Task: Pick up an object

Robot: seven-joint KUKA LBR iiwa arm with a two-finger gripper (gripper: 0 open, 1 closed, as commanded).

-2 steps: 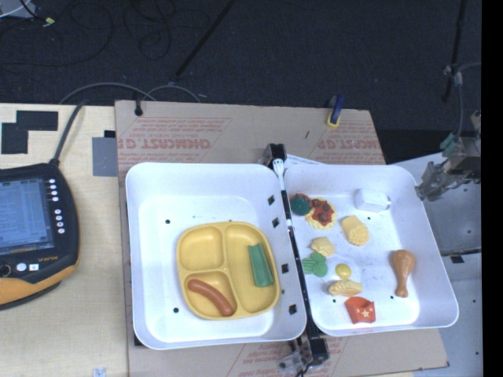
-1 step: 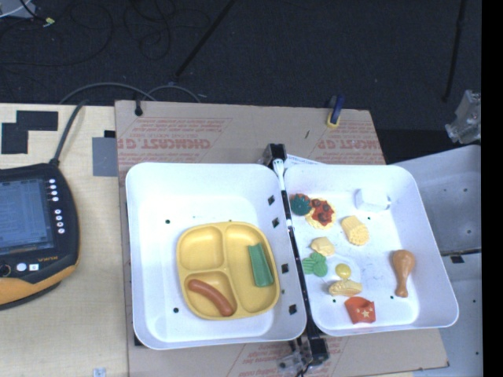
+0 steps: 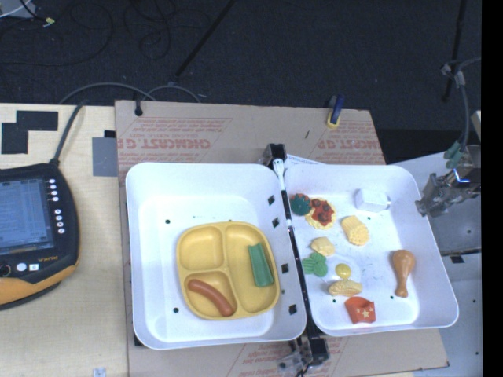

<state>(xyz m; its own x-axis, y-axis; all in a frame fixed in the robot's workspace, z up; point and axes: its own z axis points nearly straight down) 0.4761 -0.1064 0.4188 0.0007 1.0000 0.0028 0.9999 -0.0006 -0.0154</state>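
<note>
We see the gripper [image 3: 448, 188] at the right bin's [image 3: 428, 309] right rim, outside the tray floor; how it is set we cannot tell. Nothing is held. The nearest target, we judge, is the drumstick [image 3: 402, 270], lying below and left of it, long axis near upright in view. The corn [image 3: 355, 230] sits further left.

The gripper [image 3: 445, 188] hangs just off the right bin's [image 3: 428, 210] far right rim, outside its wall, metal parts bunched low, with little of the arm above it showing at the view's right edge
</note>
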